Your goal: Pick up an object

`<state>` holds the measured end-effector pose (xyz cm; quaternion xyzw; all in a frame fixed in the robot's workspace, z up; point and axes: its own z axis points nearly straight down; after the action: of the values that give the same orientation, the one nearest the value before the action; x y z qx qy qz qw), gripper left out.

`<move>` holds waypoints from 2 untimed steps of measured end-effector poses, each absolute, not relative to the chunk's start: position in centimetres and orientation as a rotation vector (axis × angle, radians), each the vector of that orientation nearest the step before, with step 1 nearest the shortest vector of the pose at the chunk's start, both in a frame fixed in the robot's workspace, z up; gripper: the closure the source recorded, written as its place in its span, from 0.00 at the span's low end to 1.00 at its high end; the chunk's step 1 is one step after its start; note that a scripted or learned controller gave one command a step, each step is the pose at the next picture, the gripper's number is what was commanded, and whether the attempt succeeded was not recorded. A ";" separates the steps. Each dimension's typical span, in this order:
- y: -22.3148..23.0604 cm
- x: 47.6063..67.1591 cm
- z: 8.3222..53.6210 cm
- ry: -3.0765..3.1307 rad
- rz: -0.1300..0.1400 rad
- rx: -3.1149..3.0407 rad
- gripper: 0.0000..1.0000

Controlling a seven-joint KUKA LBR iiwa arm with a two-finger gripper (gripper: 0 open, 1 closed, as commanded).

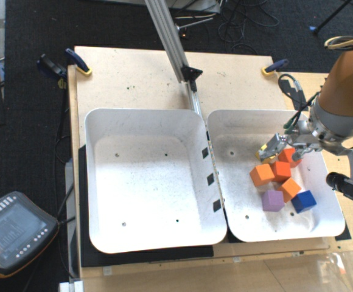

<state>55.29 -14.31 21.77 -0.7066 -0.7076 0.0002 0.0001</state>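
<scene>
Several foam blocks lie clustered in the right bin (240, 126): an orange block (262, 174), a red-orange block (282, 170), a smaller orange block (290, 188), a purple block (272, 200) and a blue block (303, 201). My gripper (278, 148) reaches in from the right and hovers low over the upper edge of the cluster, just above the red-orange blocks. A small yellowish piece (266, 149) shows at its tip; whether it is a block or part of the gripper is unclear. Nothing is visibly held.
The left bin (140, 163) sits beside the right one, their walls meeting at the middle. A slanted metal pole (167, 32) comes down to the bins' far junction. Clamps (79, 66) (274, 67) grip the board's far corners. A teach pendant (12, 230) lies at lower left.
</scene>
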 end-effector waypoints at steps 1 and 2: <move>-14.3 55.3 21.8 -2.221 0.001 -2.221 0.00; -13.9 56.0 16.9 -2.220 0.005 -2.218 0.00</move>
<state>56.02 -13.85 16.95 -0.7069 -0.7074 0.0014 0.0018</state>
